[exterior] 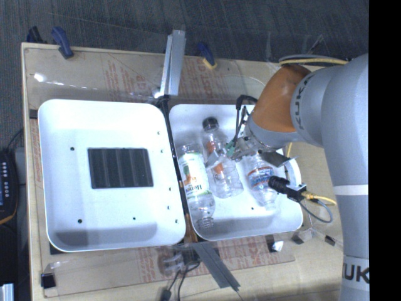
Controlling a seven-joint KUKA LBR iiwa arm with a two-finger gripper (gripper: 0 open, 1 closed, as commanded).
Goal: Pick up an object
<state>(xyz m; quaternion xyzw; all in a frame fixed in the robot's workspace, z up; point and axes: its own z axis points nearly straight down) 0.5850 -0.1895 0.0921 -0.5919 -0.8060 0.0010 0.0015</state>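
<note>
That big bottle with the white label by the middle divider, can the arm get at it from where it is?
Probably yes. The white-label bottle lies uncovered along the right bin's left wall, open from above. The end effector hovers over the neighbouring clear bottle. The wall and that close neighbour could crowd a grasp.

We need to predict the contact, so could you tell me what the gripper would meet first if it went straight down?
Probably the small clear bottle in the right bin, just beneath the gripper; depth is uncertain.
</note>
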